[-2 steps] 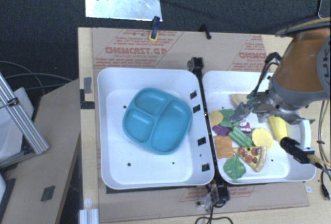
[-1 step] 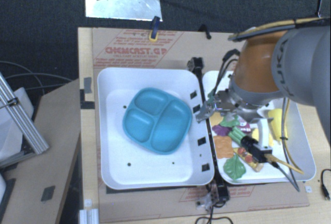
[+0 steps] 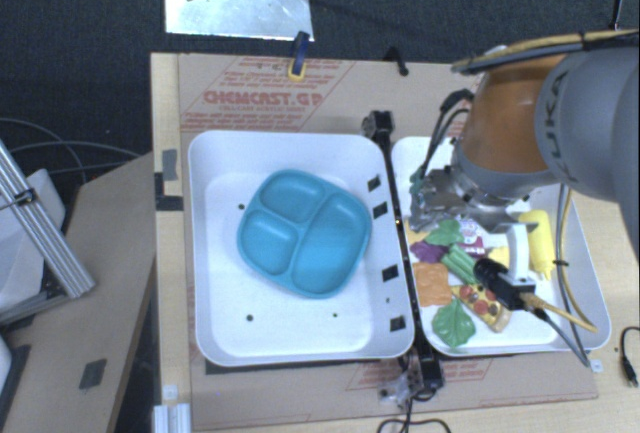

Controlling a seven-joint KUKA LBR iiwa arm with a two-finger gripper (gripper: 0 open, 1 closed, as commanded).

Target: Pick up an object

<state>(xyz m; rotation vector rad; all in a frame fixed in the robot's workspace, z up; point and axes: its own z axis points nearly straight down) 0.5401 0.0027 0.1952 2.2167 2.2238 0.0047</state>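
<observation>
left bin (image 3: 215,221): blue divided plate (image 3: 303,231) centred, bare floor open along all four walls | right bin (image 3: 585,306): crowded with toy food (image 3: 455,266) packed close together, arm (image 3: 545,121) overhanging its upper half | divider (image 3: 397,241): black clips between bins

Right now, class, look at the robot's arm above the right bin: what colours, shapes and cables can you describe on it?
The rounded grey arm has a broad orange band above the wrist. Thin dark cables loop beside it, down to the grey metal gripper.
</observation>
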